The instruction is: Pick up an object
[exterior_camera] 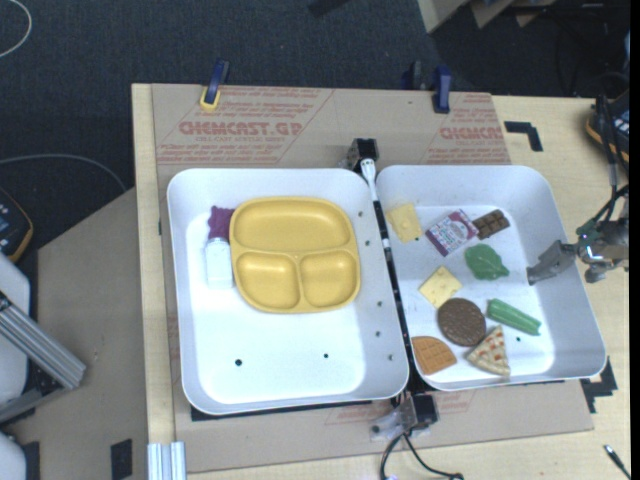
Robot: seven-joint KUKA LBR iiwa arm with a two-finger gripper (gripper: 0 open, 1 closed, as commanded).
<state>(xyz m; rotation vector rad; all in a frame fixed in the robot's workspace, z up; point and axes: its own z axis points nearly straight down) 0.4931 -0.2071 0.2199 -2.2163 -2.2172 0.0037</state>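
Here, a yellow divided plate (pixel 295 252) lies in the left bin (pixel 200 358); toy foods, among them a brown cookie (pixel 461 321) and a pizza slice (pixel 490 353), fill the right bin (pixel 575 318), where the gripper (pixel 550 264) hovers at the right rim, grasping nothing, its state unclear.

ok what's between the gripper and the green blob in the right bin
Bare white bin floor, in the camera view: nothing lies between the gripper and the green blob.

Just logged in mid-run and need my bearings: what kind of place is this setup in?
Probably a robotics lab test bench: two white bins clamped to a board, toy food such as a pizza slice, a yellow divided plate, cables on dark carpet.
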